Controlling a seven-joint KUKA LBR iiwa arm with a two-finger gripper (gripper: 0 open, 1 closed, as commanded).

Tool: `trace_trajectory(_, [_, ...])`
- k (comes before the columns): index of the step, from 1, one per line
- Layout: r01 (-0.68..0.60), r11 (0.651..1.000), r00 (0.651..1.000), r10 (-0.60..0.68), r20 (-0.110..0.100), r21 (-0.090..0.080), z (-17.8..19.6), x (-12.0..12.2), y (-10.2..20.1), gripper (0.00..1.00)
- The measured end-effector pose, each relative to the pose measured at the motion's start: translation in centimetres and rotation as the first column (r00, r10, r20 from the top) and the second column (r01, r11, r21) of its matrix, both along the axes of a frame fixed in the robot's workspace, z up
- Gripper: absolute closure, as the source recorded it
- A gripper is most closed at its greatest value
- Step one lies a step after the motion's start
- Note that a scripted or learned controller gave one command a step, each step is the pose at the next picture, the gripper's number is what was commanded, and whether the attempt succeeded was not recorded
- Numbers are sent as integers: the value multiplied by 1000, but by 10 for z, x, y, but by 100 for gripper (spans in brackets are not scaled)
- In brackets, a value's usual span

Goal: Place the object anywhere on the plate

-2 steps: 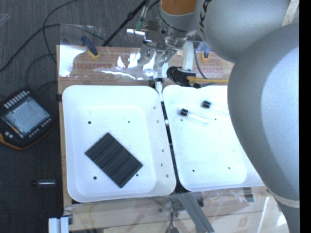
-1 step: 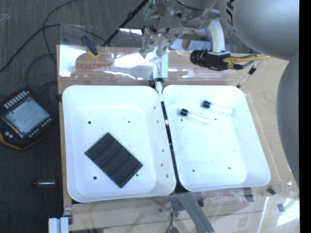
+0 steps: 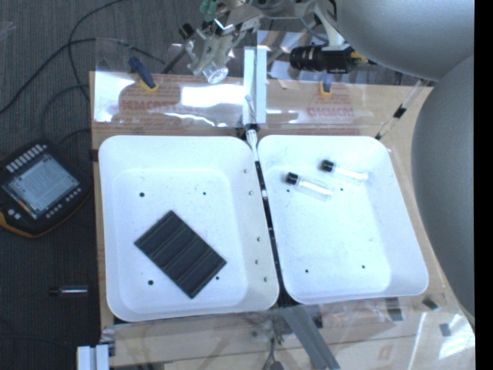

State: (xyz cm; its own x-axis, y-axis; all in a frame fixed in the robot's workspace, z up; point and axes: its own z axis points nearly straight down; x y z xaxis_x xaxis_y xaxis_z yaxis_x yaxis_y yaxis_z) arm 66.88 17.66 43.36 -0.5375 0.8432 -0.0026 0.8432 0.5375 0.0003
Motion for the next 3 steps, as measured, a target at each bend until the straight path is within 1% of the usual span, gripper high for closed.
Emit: trace_trajectory(3, [-1,1000,1000,1,4,-6,27,1,3,100])
